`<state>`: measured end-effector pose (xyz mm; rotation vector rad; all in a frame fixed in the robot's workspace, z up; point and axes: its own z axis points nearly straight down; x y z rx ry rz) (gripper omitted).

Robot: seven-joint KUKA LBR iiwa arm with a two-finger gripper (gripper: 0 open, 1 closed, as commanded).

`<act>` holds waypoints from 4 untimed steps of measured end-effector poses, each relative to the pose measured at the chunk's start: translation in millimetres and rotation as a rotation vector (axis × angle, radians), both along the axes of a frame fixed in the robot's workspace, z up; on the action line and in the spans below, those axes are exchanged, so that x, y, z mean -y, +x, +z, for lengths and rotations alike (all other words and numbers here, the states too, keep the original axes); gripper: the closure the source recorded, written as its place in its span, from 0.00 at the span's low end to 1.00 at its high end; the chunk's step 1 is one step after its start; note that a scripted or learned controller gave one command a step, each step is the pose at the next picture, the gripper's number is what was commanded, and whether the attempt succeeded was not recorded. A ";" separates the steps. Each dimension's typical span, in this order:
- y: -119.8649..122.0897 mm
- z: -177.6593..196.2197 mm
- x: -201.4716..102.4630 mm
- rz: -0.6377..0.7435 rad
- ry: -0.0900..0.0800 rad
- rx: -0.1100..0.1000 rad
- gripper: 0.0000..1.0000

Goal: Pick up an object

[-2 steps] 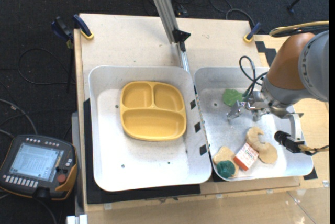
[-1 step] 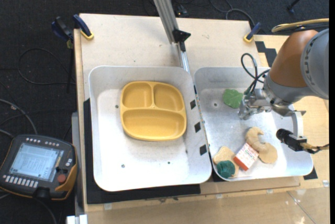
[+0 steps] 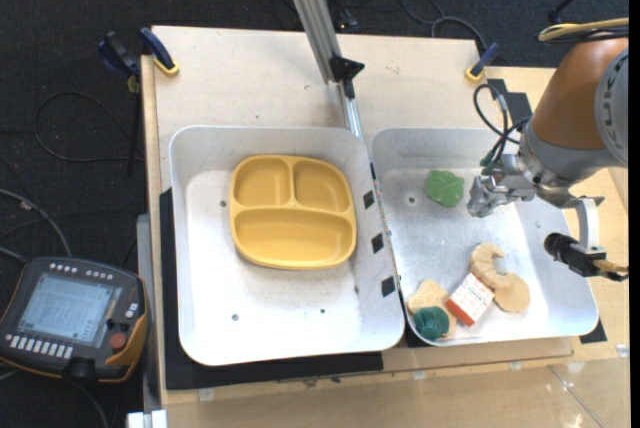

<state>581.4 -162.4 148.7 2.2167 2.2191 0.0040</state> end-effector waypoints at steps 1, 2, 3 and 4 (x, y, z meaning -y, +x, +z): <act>0.6 63.7 -1.5 0.001 -0.001 0.002 1.00; 2.3 110.9 -1.4 0.002 0.000 0.001 1.00; 6.3 96.8 -56.1 0.007 0.003 -0.005 1.00; 10.4 98.4 -120.0 0.008 0.003 -0.005 1.00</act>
